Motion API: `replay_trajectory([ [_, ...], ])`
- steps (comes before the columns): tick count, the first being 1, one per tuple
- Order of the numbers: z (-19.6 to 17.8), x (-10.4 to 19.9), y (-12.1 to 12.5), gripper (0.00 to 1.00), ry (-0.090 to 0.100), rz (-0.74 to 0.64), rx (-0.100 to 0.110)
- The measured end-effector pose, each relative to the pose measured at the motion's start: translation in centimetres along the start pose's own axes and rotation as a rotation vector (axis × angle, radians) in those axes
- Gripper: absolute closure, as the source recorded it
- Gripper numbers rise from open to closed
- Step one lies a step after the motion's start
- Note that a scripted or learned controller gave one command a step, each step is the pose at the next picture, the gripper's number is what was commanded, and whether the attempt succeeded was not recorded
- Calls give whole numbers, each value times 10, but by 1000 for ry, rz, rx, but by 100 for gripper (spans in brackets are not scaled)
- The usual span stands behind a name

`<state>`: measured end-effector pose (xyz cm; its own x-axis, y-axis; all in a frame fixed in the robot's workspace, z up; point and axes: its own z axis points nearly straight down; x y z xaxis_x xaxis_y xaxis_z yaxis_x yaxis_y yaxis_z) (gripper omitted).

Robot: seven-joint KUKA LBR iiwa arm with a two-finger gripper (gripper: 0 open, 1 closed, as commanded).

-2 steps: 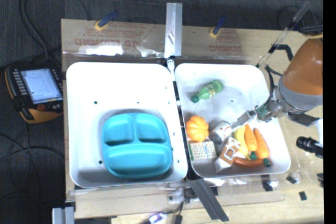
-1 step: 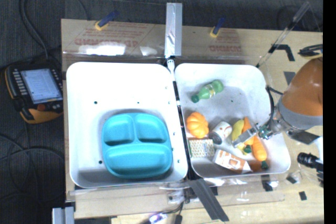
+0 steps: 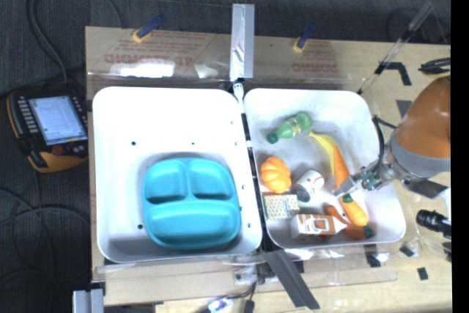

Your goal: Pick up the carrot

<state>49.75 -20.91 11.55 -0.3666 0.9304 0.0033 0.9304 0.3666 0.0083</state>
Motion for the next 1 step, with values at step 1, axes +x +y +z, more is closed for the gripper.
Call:
replay_trajectory([
  [1, -75, 42, 60, 100, -3, 86, 9],
])
